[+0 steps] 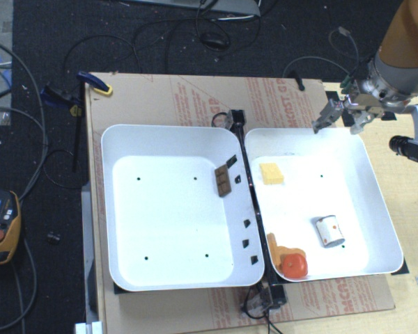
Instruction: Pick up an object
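I see two white bins side by side on the bench: the left bin point(125, 145) and the right bin point(376, 179). The arm point(404, 40) hangs above the right bin's far corner. Its gripper point(341, 118) has fingers spread apart with nothing between them. In the right bin lie a yellow block point(272, 173) near the far left, a white can point(329, 230) in the middle, and a red ball point(294, 264) at the near left corner. A brown bar point(223, 181) rests against the left bin's right wall.

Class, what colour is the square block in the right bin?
Yellow: the block shows best in the camera view.
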You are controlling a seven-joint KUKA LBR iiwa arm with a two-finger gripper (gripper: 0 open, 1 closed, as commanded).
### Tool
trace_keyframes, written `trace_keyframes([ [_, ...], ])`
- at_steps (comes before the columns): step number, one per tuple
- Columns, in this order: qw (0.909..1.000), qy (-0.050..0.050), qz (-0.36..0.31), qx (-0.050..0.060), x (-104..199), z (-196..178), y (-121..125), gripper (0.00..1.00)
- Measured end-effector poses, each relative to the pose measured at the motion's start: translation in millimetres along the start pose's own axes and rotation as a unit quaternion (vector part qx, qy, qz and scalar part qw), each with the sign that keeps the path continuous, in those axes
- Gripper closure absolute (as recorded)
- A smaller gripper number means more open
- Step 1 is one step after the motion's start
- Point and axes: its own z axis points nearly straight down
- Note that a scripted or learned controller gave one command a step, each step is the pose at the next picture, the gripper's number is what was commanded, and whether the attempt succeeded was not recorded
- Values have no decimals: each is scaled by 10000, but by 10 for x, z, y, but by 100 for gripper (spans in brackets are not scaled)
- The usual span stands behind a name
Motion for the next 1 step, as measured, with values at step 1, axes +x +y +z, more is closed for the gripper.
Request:
trace_keyframes([
  [1,10000,-2,-2,-4,0,-103,2,100],
])
